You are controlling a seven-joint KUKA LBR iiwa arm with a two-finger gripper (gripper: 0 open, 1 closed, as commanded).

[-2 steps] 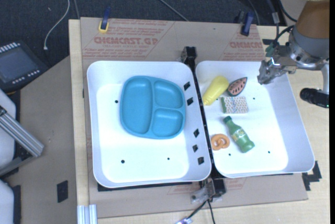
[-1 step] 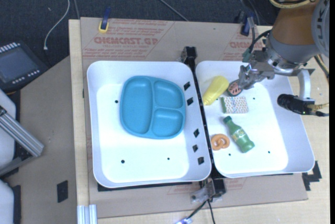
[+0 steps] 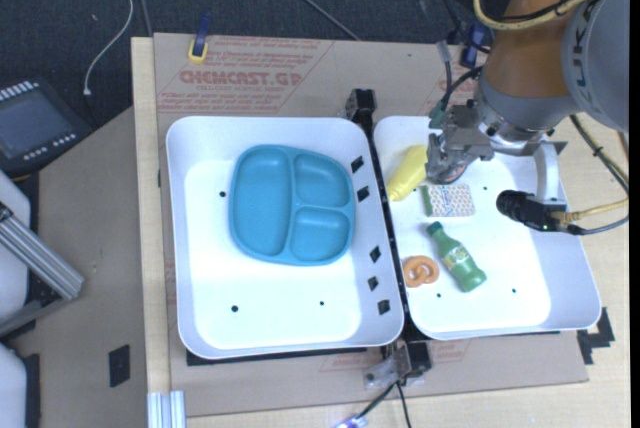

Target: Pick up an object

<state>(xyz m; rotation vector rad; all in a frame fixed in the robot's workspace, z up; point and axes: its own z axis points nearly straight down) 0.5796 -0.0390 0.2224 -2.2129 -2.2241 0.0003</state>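
Red print reading "CHEMCAST GP" is noted on the brown paper sheet (image 3: pixel 250 76) covering the table behind the bins. Smaller red lines above and below it are too blurred to be read. No other legible text is recorded.

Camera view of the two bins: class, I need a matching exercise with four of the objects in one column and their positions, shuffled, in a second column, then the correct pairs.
Column 1
1. blue divided plate
2. yellow banana
3. green bottle
4. orange ring

Column 2
A. in the right bin, at the bottle's left, near the divider
B. alone in the left bin
C. right bin, just left of the tool
D. right bin, lying tilted below the dotted white card

Pairs: 1-B, 2-C, 3-D, 4-A
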